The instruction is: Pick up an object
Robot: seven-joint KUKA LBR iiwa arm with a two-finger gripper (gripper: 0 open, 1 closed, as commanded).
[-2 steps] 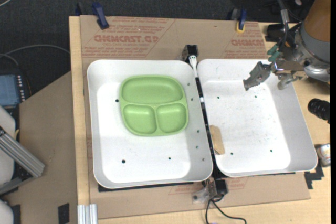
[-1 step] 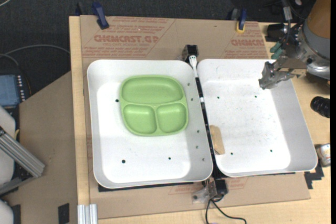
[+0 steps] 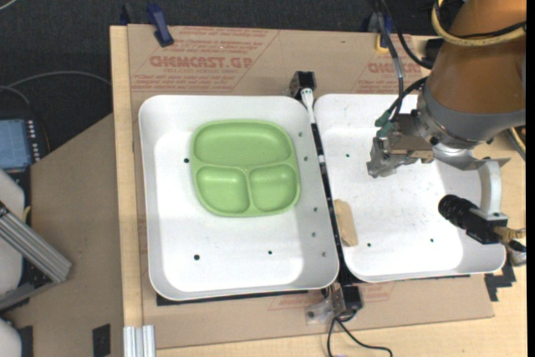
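The hand (image 3: pixel 380 164) hangs low over the right bin (image 3: pixel 418 259), near its left wall; whether it grips anything cannot be told. Two white bins sit side by side on the counter (image 3: pixel 209 54). The left bin (image 3: pixel 163 251) holds one green divided tray (image 3: pixel 245 167) with three compartments.

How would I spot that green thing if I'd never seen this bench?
Find the two white bins side by side and take the left bin. Lying in its upper middle is the green plate, pale green with rounded corners. It is split into three compartments, one wide and two small.
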